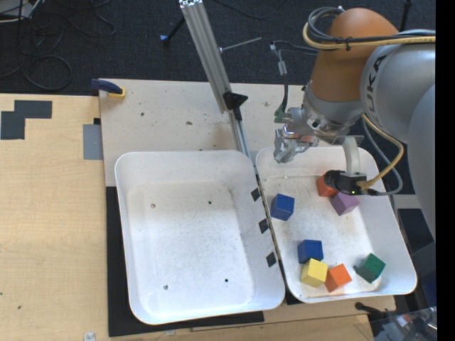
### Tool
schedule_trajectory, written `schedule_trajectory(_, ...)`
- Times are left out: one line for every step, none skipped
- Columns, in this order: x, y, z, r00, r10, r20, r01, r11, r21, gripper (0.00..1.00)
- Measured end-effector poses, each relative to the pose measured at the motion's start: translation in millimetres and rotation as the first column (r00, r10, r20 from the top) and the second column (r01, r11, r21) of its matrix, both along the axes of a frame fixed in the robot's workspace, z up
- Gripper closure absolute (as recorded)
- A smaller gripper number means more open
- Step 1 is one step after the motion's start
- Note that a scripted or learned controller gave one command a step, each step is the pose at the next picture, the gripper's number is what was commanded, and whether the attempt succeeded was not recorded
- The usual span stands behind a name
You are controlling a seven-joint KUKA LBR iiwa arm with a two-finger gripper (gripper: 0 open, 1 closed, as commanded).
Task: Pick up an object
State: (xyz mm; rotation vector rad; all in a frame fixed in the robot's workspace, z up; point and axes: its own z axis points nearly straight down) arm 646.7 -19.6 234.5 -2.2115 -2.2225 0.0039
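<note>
1. We see the gripper [286, 150] hanging over the right bin [398, 261] near its 11 o'clock corner; whether it is apart or together, we cannot tell.
2. The nearest blue cube [282, 207] lies at 6 o'clock from it.

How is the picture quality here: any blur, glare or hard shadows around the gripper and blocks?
Camera view: light is even and soft, with no hard shadows in the right bin; the blocks are sharp, such as the blue block; the gripper is small and slightly smeared; the orange band shows a mild sheen.
</note>
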Motion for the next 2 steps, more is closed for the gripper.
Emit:
schedule_trajectory(0.0,52.2,4.9,1.0,0.0,0.002,0.0,1.0,-0.001,1.0)
schedule_trajectory(-6.7,112.8,5.6,1.0,0.0,0.001,0.0,1.0,-0.001,1.0)
